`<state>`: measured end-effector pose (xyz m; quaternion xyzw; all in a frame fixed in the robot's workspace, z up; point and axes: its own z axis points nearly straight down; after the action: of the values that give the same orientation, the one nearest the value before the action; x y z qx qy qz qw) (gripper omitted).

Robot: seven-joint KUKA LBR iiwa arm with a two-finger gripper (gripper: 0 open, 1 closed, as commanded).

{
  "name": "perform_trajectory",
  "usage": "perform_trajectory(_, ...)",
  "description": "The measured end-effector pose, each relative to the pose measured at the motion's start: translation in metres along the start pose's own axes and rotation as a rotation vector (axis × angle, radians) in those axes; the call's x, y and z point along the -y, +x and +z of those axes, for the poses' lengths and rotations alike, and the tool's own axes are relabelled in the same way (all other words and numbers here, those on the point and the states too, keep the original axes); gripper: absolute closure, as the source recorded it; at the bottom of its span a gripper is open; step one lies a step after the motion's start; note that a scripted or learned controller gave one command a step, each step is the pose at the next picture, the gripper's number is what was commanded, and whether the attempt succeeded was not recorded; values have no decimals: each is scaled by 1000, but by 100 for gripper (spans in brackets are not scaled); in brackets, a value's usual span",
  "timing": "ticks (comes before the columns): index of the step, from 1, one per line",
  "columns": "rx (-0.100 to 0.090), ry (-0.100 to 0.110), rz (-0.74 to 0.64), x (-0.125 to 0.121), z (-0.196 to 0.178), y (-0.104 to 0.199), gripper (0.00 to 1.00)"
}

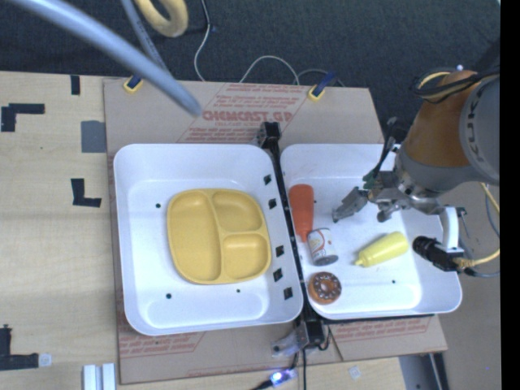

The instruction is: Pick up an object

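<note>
Broadly, two shallow white bins sit side by side on a brown cardboard sheet laid over the bench, the left bin larger in the view than the right bin. A grey arm with an orange band reaches in from the right, over the right bin's far side. A yellow divided plate lies flat in the middle of the left bin, apart from its walls. In the right bin, an orange-red carrot-shaped piece lies lengthwise just beside the divider between the bins. A yellow squeeze bottle lies on its side near the bin's right half, tilted. A small silver can lies just below the carrot's lower end, and a brown doughnut rests near the bin's front edge, close to the can. The gripper hangs above the bin floor between the carrot and the bottle, its fingers slightly parted with nothing between them, well clear of every object.
</note>
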<state>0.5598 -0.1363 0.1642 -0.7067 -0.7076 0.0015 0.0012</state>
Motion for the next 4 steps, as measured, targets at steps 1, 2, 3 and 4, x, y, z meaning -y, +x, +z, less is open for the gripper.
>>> perform_trajectory(1, 1, -4, 1, -6, 60, -1, 0)
perform_trajectory(2, 0, 0, -1, -5, 50, 0, 100)
perform_trajectory(3, 0, -7, -1, -12, -8, 8, 100)
perform_trajectory(4, 0, -4, 0, -12, -49, 8, 100)
